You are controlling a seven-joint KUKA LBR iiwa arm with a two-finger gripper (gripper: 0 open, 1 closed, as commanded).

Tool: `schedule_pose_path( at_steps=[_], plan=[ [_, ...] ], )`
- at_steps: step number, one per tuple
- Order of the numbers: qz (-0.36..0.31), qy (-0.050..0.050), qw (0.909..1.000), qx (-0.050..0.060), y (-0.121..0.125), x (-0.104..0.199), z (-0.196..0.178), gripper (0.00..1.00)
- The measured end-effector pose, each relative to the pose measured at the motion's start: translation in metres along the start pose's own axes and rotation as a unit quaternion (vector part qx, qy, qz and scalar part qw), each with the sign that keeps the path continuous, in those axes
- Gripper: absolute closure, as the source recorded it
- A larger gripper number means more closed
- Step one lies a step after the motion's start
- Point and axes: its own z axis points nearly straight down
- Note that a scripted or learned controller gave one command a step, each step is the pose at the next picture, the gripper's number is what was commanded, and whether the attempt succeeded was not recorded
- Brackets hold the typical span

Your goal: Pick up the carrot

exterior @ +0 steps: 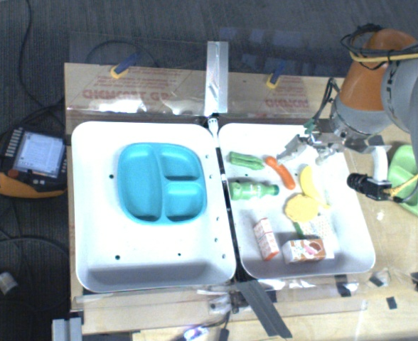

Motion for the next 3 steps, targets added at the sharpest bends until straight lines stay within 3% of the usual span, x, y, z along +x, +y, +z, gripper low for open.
schedule_pose_path(
  at_steps=[1,2,3],
  plan=[
    [-0.097,0.000,0.9953,-0.001,0.0134,0.0396,0.0172,0.00],
    [-0.097,0.002,0.9952,0.001,0.0137,0.0405,0.0110,1.00],
    [-0.098,0.002,0.9952,0.001,0.0137,0.0406,0.0110,0.00]
  ],
)
